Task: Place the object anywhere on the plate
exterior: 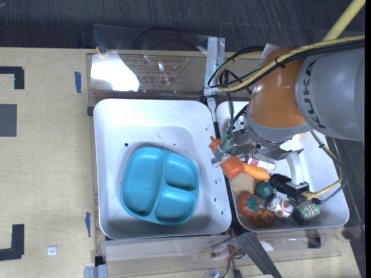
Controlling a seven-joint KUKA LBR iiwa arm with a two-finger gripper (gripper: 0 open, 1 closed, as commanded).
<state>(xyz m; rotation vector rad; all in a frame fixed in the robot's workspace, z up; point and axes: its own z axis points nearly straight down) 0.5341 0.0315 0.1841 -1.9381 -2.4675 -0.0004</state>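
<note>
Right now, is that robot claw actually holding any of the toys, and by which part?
It cannot be told. The gripper sits right over an orange toy at the bin's edge, but whether that toy is gripped stays hidden.

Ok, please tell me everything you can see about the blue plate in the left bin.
The blue plate is a light turquoise dish, looks like smooth plastic, with rounded corners and three shallow compartments: one large on the left side of the view, two smaller on the right. It lies flat, right way up, slightly turned, on the floor of the left white bin, toward its lower half. Nothing lies on it and nothing touches it except the bin floor. The gripper and the toys are apart from it, at the right bin.
</note>
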